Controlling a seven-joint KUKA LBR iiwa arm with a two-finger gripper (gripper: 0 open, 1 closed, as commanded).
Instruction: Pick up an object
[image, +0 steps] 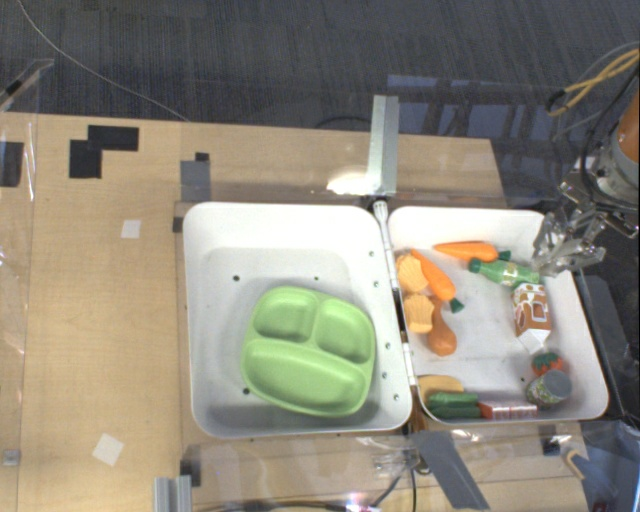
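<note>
The gripper (563, 243) hangs over the upper right corner of the right bin (497, 223), at the bin's far rim; whether its fingers are parted or closed cannot be told, since the metal parts blur together there. Nothing is visibly caught between them. Just beside it, to the left, lies a green bottle (503, 271), and above that a long orange carrot (464, 250). A second carrot (438, 279) lies tilted near the bin's left wall, next to a cluster of pale orange toy food pieces (414, 297). Below the gripper sits a small brown-and-white packet (531, 308), and further down what looks like a small can (553, 384). Along the bottom edge rest a dark green cucumber-like piece (453, 405) and a red stick (512, 409). The left bin (215, 250) holds a green divided plate (308, 350). Both bins sit on the wooden surface (90, 330).
</note>
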